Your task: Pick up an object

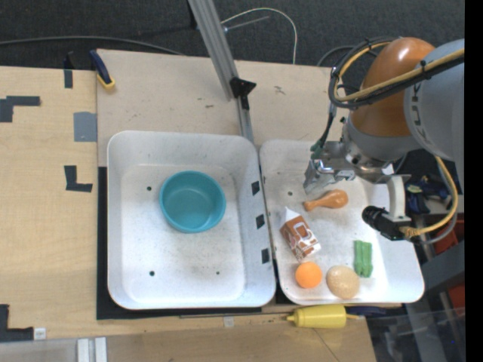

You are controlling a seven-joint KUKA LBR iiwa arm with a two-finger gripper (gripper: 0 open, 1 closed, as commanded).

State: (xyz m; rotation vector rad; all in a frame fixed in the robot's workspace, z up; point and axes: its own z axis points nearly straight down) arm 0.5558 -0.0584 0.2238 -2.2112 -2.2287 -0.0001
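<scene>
My gripper [323, 173] hangs over the upper part of the right bin [281, 164], just above and left of an orange chicken drumstick toy [327, 200]. Below the drumstick lies a brown and white carton [299, 236]. An orange ball [308, 275], a beige round piece [343, 281] and a green bean-like piece [363, 258] rest near the bin's front. I see nothing between the fingers.
A teal bowl [192, 200] sits in the left bin [128, 277]. A yellow bottle [321, 317] lies on the bench in front of the right bin. A grey pole [215, 36] slants down to the bins' divider. Cables loop behind the arm.
</scene>
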